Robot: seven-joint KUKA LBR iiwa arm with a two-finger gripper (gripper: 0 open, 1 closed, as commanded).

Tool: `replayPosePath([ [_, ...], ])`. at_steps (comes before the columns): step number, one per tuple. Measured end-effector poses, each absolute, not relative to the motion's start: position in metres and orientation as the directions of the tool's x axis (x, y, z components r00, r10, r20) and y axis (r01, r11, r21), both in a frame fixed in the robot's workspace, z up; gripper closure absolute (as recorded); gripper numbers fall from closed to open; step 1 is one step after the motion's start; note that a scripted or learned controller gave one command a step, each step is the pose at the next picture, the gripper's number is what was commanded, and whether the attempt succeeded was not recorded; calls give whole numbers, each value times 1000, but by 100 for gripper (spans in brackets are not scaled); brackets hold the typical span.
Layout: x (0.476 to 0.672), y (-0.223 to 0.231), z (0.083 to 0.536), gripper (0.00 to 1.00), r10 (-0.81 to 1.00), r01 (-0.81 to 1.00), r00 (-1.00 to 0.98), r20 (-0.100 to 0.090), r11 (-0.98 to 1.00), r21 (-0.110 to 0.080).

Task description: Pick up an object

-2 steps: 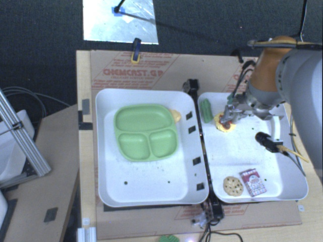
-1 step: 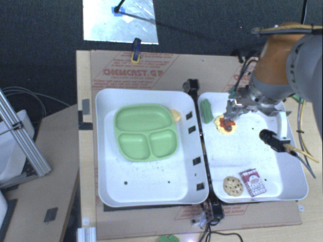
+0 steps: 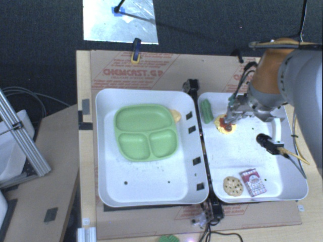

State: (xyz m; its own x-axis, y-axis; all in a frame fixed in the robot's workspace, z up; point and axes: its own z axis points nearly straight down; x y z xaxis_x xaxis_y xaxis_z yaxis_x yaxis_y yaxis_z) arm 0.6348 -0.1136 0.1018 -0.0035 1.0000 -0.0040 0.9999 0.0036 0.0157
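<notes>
In the right bin (image 3: 252, 160), my gripper (image 3: 228, 120) reaches down from the upper right onto a small red and yellow object (image 3: 224, 126) near the bin's upper left. Its tips sit right at that object. A green pickle-shaped piece (image 3: 206, 110) lies just left of it along the bin's left wall. A round cookie (image 3: 232, 185) and a red packet (image 3: 254, 181) rest near the bin's front edge.
The left bin (image 3: 108, 185) holds a green divided tray (image 3: 146, 131), with a small yellow piece (image 3: 175, 115) at the tray's upper right corner. The grey arm (image 3: 298, 79) covers the right bin's upper right part.
</notes>
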Motion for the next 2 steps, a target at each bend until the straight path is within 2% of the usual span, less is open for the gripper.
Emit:
replayPosePath([
  [1, 633, -113, 97, 0, 1000, 1000, -3, -3, 3, 8],
  [2, 634, -112, 108, 100, 1000, 1000, -6, -1, 6, 12],
])
